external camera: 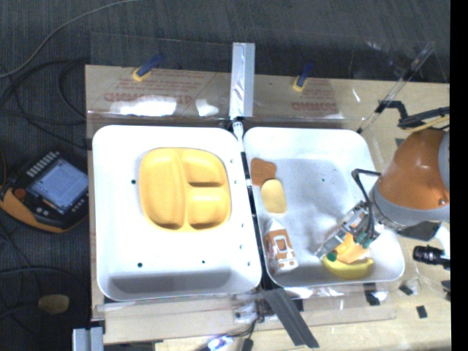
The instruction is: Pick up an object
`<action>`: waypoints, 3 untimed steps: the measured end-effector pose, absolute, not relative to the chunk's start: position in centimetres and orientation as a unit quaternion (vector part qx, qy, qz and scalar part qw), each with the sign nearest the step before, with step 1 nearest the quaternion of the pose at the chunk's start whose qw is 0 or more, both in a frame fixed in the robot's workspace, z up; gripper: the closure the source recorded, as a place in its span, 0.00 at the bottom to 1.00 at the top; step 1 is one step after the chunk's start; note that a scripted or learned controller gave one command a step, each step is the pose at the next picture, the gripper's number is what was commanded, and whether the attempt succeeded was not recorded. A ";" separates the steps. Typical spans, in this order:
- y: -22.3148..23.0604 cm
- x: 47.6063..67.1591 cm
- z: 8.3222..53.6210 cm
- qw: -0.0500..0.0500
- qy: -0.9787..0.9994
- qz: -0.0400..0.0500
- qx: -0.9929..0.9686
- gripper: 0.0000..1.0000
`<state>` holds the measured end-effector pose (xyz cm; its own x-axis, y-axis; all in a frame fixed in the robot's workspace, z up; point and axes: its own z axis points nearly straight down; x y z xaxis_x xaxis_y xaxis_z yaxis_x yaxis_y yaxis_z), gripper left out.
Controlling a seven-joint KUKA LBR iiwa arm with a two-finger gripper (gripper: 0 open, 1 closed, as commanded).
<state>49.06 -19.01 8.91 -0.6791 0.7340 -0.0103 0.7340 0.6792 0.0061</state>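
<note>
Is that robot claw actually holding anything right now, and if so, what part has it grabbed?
It cannot be told. The gripper is low in the right bin, right by an orange piece and a banana, but no grasp shows.

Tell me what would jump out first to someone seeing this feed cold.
The big yellow divided tray in the middle of the left bin draws the eye first. Next is the arm's orange band at the right, with the tool low in the right bin's near right corner, just above a banana and an orange toy.
</note>
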 end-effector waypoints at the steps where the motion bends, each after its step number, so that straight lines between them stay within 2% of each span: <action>1: -18.9 49.3 10.0 0.009 0.916 0.002 0.400 1.00; 2: -18.1 52.1 9.2 0.002 0.831 0.000 0.557 1.00; 3: -18.1 52.1 9.1 0.002 0.831 0.000 0.557 0.00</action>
